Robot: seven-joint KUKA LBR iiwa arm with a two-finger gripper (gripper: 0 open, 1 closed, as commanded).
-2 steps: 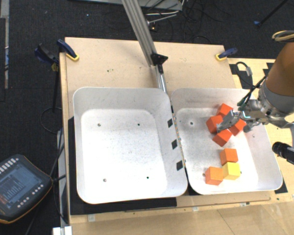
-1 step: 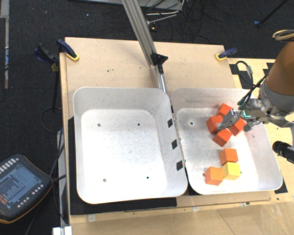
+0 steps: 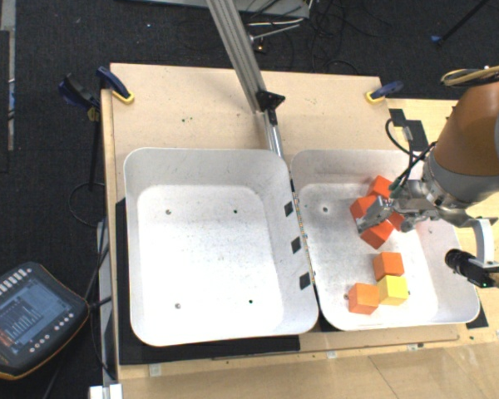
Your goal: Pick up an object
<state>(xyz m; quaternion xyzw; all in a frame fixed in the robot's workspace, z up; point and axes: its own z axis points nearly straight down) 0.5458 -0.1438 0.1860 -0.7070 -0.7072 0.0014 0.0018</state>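
Two-finger gripper low in right white bin, among orange blocks; finger state: cannot tell.

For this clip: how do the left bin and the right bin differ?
The right bin holds blocks: an orange cluster and, nearer the front, two orange blocks and a yellow block; I see no blocks in the left bin. The arm's pincer sits at the cluster over the right bin, away from the left bin. Both are shallow, white and speckled.
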